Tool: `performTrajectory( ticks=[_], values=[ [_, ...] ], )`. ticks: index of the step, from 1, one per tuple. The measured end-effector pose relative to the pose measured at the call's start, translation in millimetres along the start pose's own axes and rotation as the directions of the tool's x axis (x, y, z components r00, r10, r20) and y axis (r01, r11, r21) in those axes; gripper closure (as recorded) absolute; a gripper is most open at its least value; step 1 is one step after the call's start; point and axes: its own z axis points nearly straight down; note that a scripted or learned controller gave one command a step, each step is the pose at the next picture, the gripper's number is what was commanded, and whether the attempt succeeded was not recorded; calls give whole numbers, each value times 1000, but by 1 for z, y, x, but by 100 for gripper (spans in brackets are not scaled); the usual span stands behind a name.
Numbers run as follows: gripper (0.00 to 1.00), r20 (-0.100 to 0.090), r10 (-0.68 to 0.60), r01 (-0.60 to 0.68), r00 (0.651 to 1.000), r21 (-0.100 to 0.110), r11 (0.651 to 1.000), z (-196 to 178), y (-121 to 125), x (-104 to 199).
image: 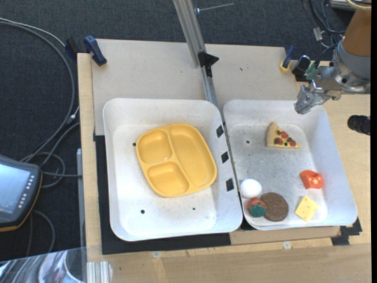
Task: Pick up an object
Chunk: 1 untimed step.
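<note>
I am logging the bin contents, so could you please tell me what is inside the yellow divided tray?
The yellow divided tray in the left bin shows three compartments, all bare yellow plastic. What lies beneath the tray is covered.

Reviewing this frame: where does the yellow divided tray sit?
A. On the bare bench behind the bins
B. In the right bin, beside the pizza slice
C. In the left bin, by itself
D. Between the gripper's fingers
C: the yellow divided tray lies flat in the left bin, while the pizza slice and the other small food pieces are in the right bin.
</note>
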Motion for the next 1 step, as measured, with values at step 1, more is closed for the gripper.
performTrajectory(
  ticks=[1],
  values=[
    [100, -2, -4, 4, 1000, 5, 1000, 1, 12, 52]
  ],
)
